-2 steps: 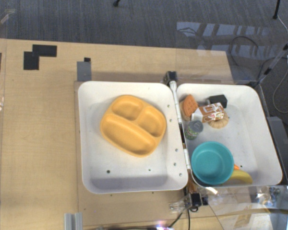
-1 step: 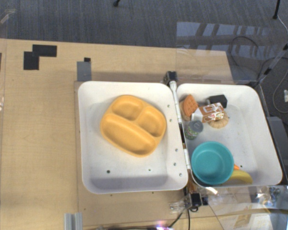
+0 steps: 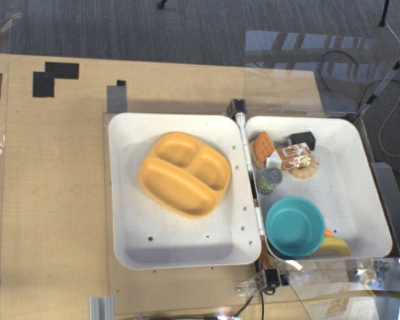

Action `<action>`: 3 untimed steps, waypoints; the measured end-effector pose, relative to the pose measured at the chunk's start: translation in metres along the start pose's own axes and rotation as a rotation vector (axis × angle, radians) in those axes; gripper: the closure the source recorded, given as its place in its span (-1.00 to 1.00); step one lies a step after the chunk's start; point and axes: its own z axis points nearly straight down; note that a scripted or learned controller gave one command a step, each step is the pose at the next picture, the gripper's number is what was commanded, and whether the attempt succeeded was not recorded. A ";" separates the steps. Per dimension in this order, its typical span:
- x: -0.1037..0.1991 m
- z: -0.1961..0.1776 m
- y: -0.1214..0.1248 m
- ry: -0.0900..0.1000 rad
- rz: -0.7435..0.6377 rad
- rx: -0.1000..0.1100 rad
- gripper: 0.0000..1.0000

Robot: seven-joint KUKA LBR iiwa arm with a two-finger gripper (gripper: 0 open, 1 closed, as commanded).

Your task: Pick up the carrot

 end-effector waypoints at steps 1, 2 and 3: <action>0.000 0.000 0.000 0.000 0.000 0.000 -1.00; -0.006 -0.040 0.017 0.001 0.118 0.010 -1.00; -0.005 -0.052 0.019 0.000 0.110 0.002 1.00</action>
